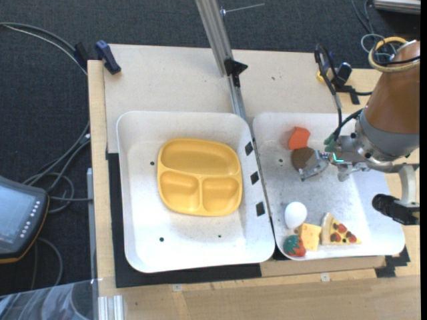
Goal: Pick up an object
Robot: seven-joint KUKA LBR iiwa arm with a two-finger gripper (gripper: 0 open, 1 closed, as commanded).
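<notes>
The right bin (373, 242) holds several small items: an orange block (299, 137), a brown round piece (303, 157), a white egg (295, 213), a yellow cheese wedge (309, 235), a pizza slice (338, 233) and a green-and-red piece (292, 245). My gripper (329, 171) hangs low over the middle of this bin, open, with nothing between its fingers. Its left finger (312, 170) sits right beside the brown piece, at its lower right edge. The orange block lies just up-left of the gripper.
The left bin (133, 245) holds a yellow divided plate (199, 176). A metal pole (217, 29) rises from between the bins at the back. Cables and clamps (333, 72) lie behind the right bin. The arm's body (393, 112) covers the right bin's far right side.
</notes>
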